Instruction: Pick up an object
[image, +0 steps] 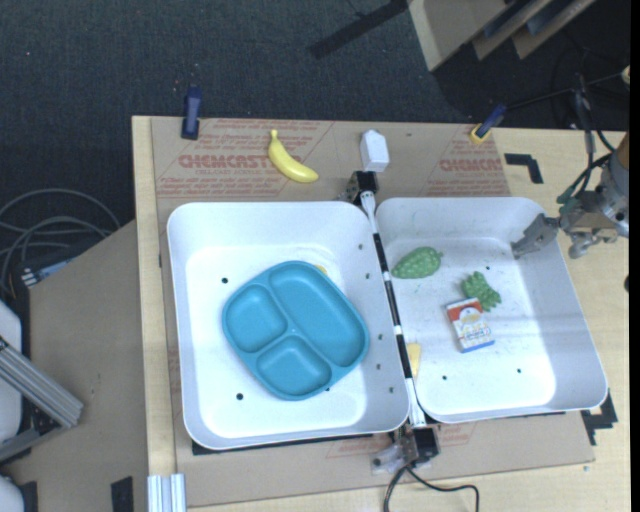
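Gripper (556, 236): at the right bin's upper right corner, above the rim. Two grey fingers splay apart, released, with nothing between them.
Right bin (520, 395): holds three candidate objects, all well apart from the gripper.
Green leafy piece (417, 263): near the bin's upper left, close to the divider between the bins.
Small green toy (482, 290): near the bin centre, just above the carton.
Small red and white carton (469, 325): lies flat, tilted, just beside the small green toy.
Left bin (200, 225): holds a blue divided plate (292, 328), too broad for a finger grasp.
Banana (289, 160): lies on the surface behind the bins, outside likely reach.
Step in hand: approach, judged from the released gripper and untouched objects.
Recommended target: the carton, for its flat parallel sides.
Technique: align fingers across the carton's narrow width, descend vertically, and close only once both fingers straddle it.
Risk: the adjacent toy may catch a finger; approach from the far side.
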